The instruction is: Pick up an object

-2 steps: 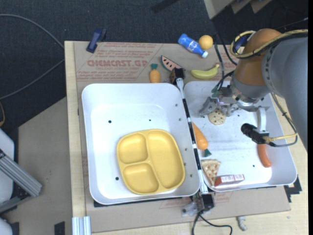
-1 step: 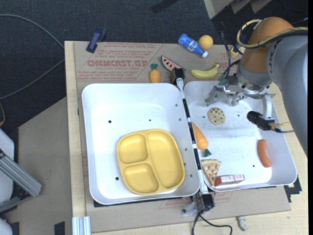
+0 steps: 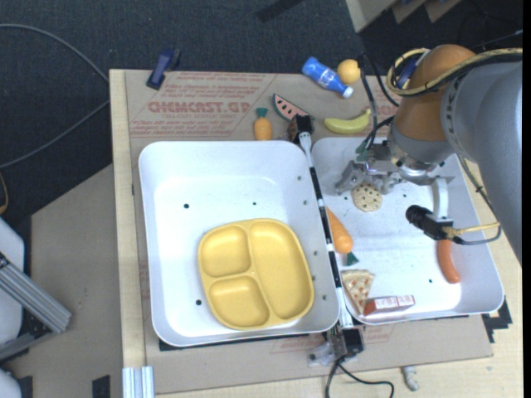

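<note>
Two white bins side by side. Gripper [image 3: 365, 178] low in right bin [image 3: 477, 293], just above chocolate-chip cookie [image 3: 366, 197]; jaw state unclear. Carrot [image 3: 338, 231], hot dog [image 3: 448, 262], pizza slice [image 3: 358, 287] nearby.

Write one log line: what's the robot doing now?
gripper: right bin, above cookie | grasp: unconfirmed | yellow tray: left bin

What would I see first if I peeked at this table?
The big yellow plate with three sections, lying in the left bin. Next, the grey and orange robot arm reaching in from the right, its gripper just above a cookie in the right bin. A carrot lies along that bin's left side.
</note>
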